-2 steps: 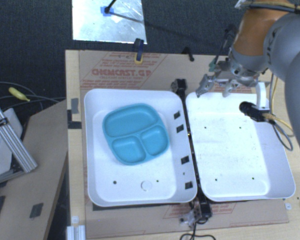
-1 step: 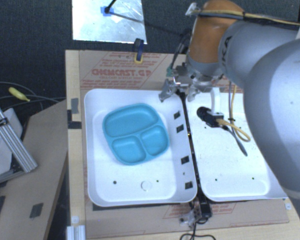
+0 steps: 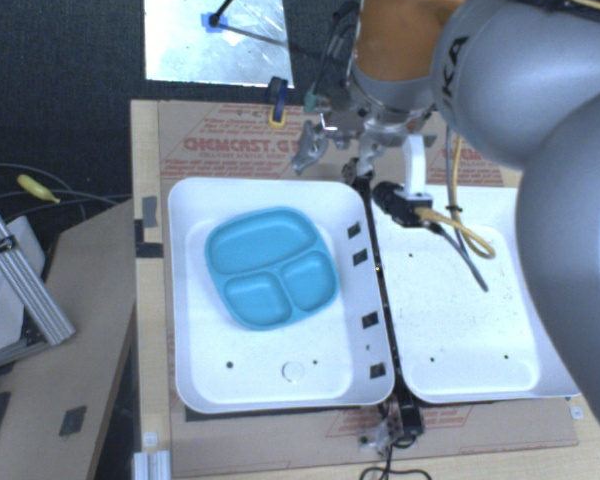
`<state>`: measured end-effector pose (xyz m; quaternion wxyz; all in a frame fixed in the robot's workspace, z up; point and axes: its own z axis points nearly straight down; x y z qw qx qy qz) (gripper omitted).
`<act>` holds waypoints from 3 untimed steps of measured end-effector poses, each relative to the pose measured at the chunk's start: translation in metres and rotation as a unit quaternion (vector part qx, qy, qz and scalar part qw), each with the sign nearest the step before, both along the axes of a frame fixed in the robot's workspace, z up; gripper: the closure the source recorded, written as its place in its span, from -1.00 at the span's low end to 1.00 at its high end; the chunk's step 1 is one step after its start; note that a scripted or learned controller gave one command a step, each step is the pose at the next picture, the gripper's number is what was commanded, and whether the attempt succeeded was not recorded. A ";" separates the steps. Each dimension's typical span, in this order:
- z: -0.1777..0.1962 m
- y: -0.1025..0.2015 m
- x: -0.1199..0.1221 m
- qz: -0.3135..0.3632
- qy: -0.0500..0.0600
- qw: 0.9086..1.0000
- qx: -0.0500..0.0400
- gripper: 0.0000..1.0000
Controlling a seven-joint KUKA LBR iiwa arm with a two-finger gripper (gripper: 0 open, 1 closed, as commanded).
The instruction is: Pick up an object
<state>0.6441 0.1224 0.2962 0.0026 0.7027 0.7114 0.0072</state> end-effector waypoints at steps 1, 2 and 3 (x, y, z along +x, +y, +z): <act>0.027 0.070 -0.027 0.000 0.005 1.000 -0.001 -1.00; 0.062 0.115 -0.050 -0.002 0.005 1.000 -0.002 -1.00; -0.162 0.006 -0.061 -0.010 0.014 1.000 -0.006 -1.00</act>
